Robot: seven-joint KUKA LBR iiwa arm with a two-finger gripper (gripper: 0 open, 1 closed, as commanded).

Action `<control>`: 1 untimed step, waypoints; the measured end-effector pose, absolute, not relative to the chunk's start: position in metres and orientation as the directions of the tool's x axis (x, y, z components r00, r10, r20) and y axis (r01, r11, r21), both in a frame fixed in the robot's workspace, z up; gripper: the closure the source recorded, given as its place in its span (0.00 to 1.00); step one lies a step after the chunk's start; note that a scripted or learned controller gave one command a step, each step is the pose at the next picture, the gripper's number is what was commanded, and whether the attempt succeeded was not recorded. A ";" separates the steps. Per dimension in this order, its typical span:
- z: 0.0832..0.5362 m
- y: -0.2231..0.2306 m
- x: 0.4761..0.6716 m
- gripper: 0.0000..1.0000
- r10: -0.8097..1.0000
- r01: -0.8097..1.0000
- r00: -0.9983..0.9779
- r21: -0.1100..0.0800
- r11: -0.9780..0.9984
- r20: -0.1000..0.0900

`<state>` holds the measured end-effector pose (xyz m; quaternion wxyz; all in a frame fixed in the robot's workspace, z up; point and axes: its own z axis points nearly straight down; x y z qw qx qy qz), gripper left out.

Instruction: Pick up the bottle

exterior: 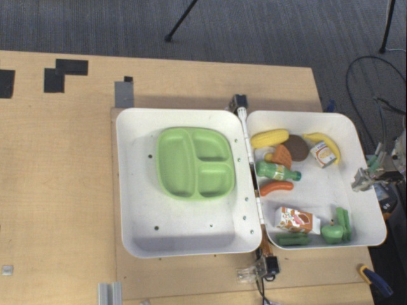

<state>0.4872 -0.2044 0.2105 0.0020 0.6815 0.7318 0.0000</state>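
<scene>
Worktop of pale wood carries two shallow white bins side by side. Nearest in the right bin lie a green toy piece, a flat green piece and an orange-and-white packet. Next comes a red sausage, and just beyond it the bottle — green, lying on its side close to the wall shared with the left bin, which holds a green divided tray. Farther back sit an orange piece, a brown round, a small can and two bananas. The gripper hangs at the right bin's right rim, well apart from the bottle — whether its fingers are apart or together, I cannot tell.
</scene>
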 end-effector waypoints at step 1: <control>0.218 -0.158 0.488 1.00 0.974 0.974 0.225 0.002 -0.225 0.000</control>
